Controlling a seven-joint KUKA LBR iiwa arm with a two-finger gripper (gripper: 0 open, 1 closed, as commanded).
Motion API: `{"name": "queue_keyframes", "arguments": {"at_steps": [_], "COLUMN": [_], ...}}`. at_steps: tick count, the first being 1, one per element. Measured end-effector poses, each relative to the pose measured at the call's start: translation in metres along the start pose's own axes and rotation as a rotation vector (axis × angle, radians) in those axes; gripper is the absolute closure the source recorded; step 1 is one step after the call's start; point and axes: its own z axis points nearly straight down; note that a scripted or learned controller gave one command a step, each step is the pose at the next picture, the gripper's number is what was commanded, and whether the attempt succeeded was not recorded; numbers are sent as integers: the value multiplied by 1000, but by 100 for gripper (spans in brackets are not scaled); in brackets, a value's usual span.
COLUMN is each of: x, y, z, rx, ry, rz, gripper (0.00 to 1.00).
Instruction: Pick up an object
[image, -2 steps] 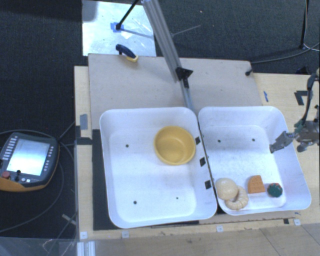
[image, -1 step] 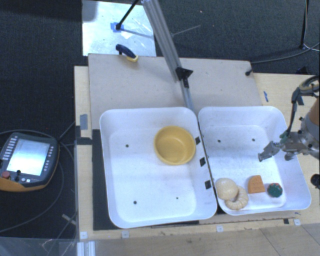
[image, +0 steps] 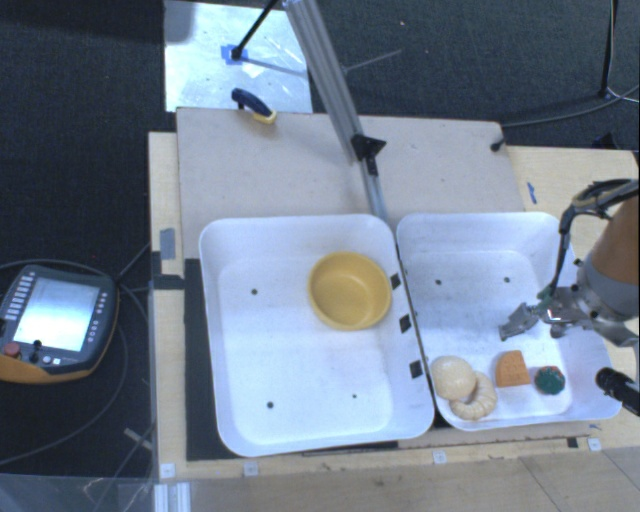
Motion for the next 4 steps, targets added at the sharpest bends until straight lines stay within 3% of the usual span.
{"name": "queue_keyframes", "arguments": {"at_steps": [1,2,4], "x": [0,0,3], "y": [0,1,8], "z": [38,26,-99], "rx": [-2,-6,-11], "ry": [-1,-2,-3], "rz": [0,0,-1], "gripper": [0,100,100]}}
